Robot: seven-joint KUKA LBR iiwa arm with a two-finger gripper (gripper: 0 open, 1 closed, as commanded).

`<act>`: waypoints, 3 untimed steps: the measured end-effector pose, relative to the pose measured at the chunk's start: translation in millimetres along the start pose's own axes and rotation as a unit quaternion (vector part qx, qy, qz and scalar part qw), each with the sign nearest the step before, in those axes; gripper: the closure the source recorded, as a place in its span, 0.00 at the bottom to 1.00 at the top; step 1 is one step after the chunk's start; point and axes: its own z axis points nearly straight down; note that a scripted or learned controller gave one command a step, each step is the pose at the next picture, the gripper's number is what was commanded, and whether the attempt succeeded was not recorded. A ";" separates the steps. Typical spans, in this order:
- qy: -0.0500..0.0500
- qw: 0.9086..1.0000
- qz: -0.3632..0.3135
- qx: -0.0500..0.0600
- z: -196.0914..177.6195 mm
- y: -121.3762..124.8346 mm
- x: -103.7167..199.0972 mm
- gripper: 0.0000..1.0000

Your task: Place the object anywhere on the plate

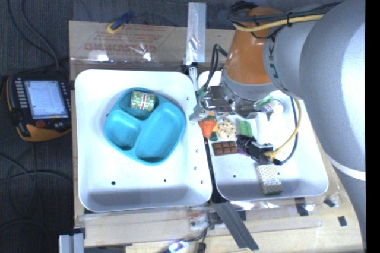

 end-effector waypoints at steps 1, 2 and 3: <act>0.000 0.999 -0.046 -0.001 -0.4 -34.0 -7.6 1.00; 0.000 0.999 -0.046 -0.001 -0.3 -34.0 -7.4 0.00; 0.000 0.992 -0.129 -0.001 -0.5 -13.2 41.3 0.00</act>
